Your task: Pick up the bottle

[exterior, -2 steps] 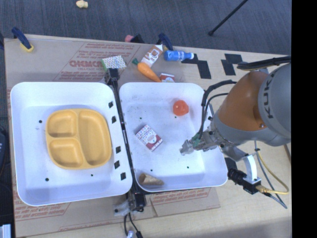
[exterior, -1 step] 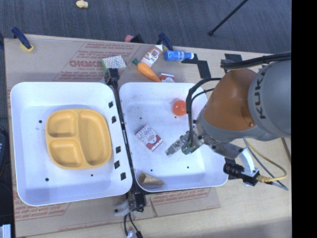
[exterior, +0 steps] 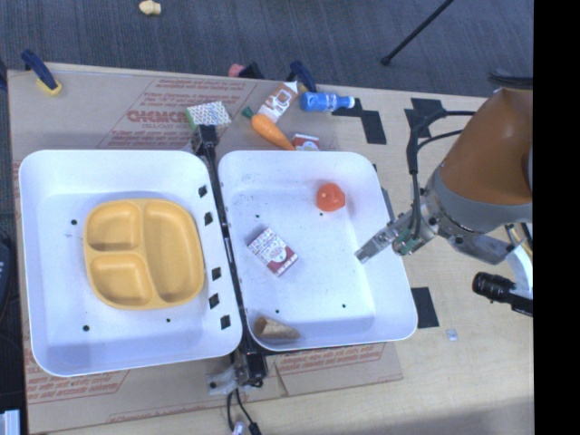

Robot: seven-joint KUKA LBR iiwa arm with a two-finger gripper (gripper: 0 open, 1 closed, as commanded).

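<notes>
A small blue bottle (exterior: 323,102) lies on its side on the cardboard behind the right bin (exterior: 391,308), outside it. Beside it to the left lies a white bottle with an orange label (exterior: 277,102). My gripper (exterior: 379,243) hangs low over the right bin's right wall, well in front of both bottles and apart from them. Nothing shows in its grasp. The grey arm with its orange band (exterior: 489,157) reaches in from the right.
In the right bin lie a red round object (exterior: 330,197), a small red-and-white carton (exterior: 273,252) and a brown item (exterior: 275,331) at the front wall. A yellow divided plate (exterior: 143,252) sits in the left bin. A carrot (exterior: 271,132) and small boxes lie near the bottles.
</notes>
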